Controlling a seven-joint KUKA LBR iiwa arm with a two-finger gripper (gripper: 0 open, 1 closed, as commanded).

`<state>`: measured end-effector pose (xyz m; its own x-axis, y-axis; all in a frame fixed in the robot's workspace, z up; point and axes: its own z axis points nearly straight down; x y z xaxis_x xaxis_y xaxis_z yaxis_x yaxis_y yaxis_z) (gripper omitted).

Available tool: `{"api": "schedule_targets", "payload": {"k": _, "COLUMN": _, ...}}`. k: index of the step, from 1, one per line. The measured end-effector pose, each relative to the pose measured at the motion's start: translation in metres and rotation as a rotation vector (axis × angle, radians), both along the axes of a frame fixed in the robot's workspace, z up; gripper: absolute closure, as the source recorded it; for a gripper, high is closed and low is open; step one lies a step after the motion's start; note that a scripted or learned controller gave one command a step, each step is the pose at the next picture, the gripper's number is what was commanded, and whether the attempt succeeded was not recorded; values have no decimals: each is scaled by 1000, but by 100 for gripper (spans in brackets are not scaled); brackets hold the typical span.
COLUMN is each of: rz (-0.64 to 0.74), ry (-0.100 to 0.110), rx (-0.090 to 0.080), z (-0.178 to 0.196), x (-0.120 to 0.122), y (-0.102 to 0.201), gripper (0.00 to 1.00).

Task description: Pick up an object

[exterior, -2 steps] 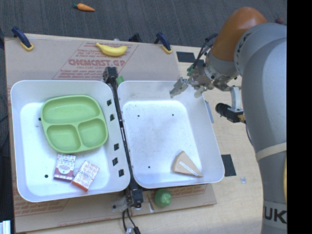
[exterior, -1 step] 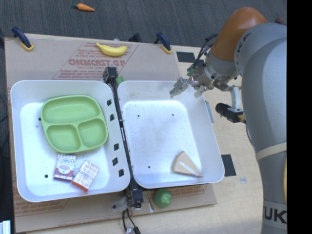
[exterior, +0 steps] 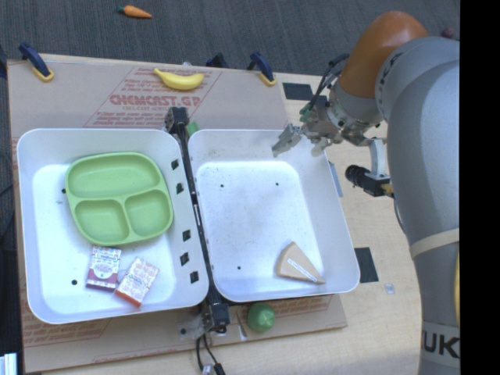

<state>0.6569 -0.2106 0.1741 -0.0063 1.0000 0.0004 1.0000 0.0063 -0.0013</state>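
Bench [exterior: 375, 233] bears two bins [exterior: 31, 209], banana [exterior: 180, 77], lime [exterior: 262, 316].

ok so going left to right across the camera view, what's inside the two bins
small maroon packet → green divided plate → red-and-white packet → tan wedge, alone in the right bin

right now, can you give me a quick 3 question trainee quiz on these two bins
1. True or false: the green divided plate lies in the left bin.
2. Which item lies in the right bin? A) banana B) tan wedge C) carrot
3. Fill in: the two small packets lie in the ___ bin.

Key: 1 true. 2 B, the tan wedge near its front right corner. 3 left. The gripper hovers at the right bin's far rim, holding nothing visible.
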Motion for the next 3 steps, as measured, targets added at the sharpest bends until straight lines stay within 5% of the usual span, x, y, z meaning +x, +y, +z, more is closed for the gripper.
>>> {"api": "schedule_targets", "payload": {"k": 3, "rz": 0, "ry": 0, "rx": 0, "z": 0, "x": 0, "y": 0, "gripper": 0}}
